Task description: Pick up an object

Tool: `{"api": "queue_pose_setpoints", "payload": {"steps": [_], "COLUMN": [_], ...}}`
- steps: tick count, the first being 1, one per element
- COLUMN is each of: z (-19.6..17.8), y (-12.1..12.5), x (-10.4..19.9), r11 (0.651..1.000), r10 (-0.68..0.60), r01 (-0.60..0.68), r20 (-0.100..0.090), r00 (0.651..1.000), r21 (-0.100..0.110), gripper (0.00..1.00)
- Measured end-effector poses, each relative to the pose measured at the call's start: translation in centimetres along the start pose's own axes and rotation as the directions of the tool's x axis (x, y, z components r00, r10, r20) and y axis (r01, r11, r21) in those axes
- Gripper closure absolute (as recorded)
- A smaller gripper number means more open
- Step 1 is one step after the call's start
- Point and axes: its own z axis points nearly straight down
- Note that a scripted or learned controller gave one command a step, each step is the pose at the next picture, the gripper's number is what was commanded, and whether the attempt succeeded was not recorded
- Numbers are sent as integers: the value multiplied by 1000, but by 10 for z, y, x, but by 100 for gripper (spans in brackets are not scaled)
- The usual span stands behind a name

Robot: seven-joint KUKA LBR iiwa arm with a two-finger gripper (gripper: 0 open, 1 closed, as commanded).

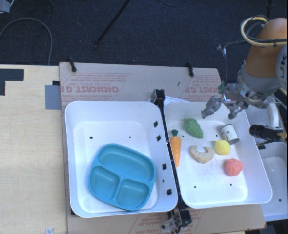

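Objects: six small things lie in the right bin (261, 191), all toward its far half, none between the gripper fingers.
Green lump: a bumpy green piece (193, 127) sits near the far left part of the right bin.
Carrot: a toy carrot (175, 149) lies along the left wall of that bin, green top toward the far edge.
Pastry: a pale curled piece (202, 154) rests mid-bin, just right of the carrot.
Lemon: a yellow lemon (222, 147) is beside the pastry, touching or nearly touching a small can (229, 133) behind it.
Red ball: a reddish ball (233, 167) lies nearest the right wall.
Gripper: the gripper (223, 106) hovers over the far edge of the right bin, fingers spread and holding nothing.
Left bin: the left bin (85, 113) holds a blue divided plate (122, 176) near its front edge.
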Motion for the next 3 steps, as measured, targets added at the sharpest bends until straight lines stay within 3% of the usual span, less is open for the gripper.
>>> {"api": "queue_pose_setpoints", "payload": {"steps": [1,3], "z": [-9,103], "y": [2,7], "x": [0,16], "r11": [1000,1000], "r10": [-2,-4], "r01": [2,4], "r20": [1,1], "r00": [1000,1000], "r21": [-13,-9], "gripper": [0,0]}}
